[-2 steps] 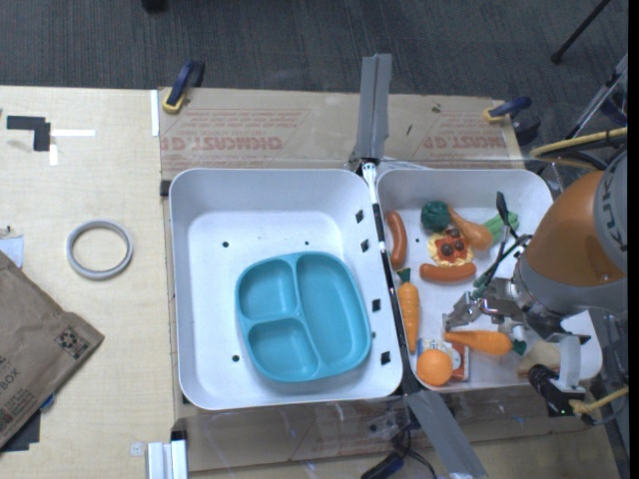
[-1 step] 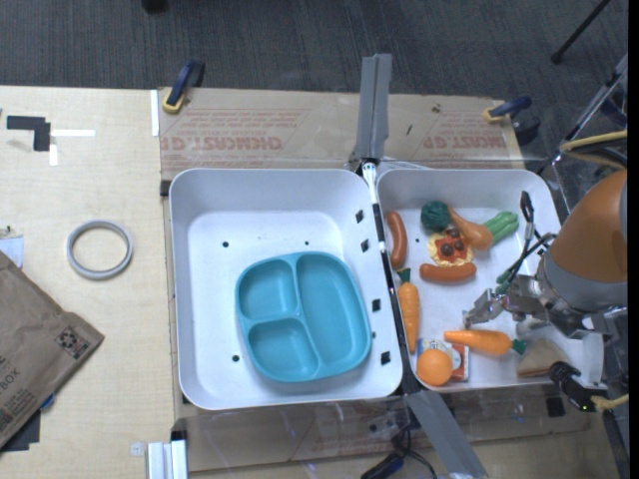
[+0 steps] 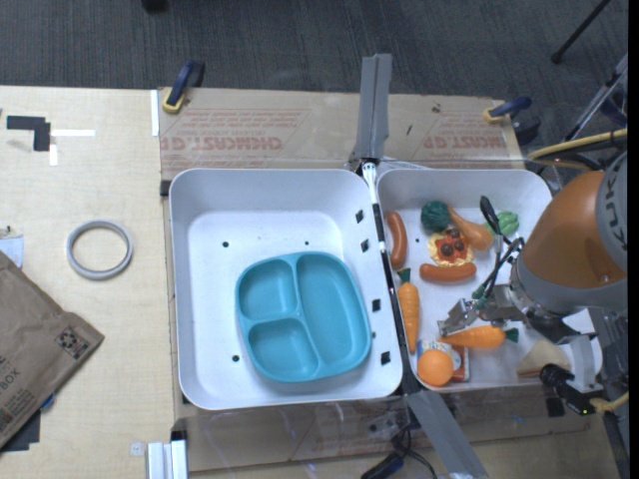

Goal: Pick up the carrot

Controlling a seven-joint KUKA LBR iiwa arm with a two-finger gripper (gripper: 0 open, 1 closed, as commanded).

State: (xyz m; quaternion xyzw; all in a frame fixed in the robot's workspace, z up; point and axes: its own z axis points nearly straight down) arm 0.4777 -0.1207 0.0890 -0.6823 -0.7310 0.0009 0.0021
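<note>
While end effector hovers, carrot lies just beside it.

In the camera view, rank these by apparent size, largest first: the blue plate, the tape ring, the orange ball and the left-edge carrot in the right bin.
1. Blue plate
2. Tape ring
3. Carrot, long but thin, so its place against the ring is unsure
4. Orange ball

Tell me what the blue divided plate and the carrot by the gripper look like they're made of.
Blue divided plate: likely molded plastic, with even colour and a soft sheen. Carrot beside the gripper: probably toy plastic, uniformly orange and smooth, though that's uncertain at this size.
</note>
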